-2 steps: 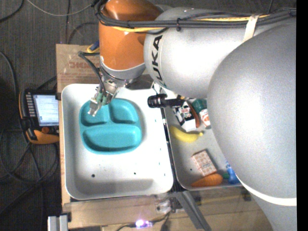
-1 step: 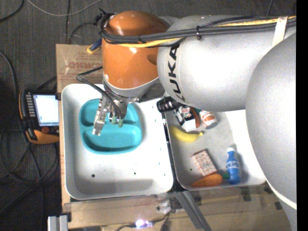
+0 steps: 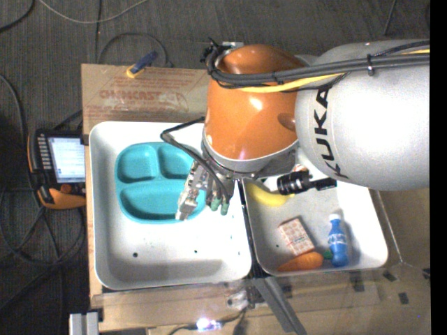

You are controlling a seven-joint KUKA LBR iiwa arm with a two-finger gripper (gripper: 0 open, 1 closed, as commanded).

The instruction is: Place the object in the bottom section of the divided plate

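A teal divided plate (image 3: 143, 180) lies in the left white bin (image 3: 140, 257), with two small sections at the top and one long section along the bottom. My gripper (image 3: 202, 195) hangs over the right end of that bottom section, at the plate's rim. The orange wrist band and grey arm cover the area above and to the right of it. I cannot make out any object in the gripper. In the right bin (image 3: 370, 250) lie a yellow item (image 3: 269, 195), a small printed box (image 3: 295, 234), a blue bottle (image 3: 337, 239) and an orange carrot-like item (image 3: 302, 262).
A cardboard sheet (image 3: 140, 93) lies behind the left bin with a blue and yellow tool (image 3: 142, 63) on it. A handheld pendant (image 3: 59, 162) sits left of the bench. Cables run across the dark floor.
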